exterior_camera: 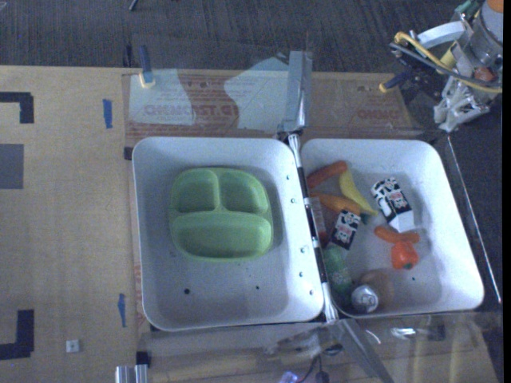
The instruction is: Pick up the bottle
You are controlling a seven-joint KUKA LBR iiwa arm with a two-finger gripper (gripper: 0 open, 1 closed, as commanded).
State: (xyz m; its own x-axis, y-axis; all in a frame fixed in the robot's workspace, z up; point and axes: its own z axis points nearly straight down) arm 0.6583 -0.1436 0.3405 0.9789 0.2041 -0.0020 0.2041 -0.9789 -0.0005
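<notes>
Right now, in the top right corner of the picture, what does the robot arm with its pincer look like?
The arm ends in pale grey and white parts, with a bit of orange at the very top. Yellow and dark cables loop along its left side. The pincer is white and blocky, with small orange-red spots just above it.

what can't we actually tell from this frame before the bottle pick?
- Gripper: camera view, top right, partly cut by the frame edge; finger state unreadable among cables and white parts.
- Bottle: green, at the right bin's near left corner, wedged by the divider wall; label and shape blurred, neck end unclear.
- Silver can: beside the bottle; whether the two touch is too small to tell.
- Two cow-print cartons: print too blurred to read.
</notes>
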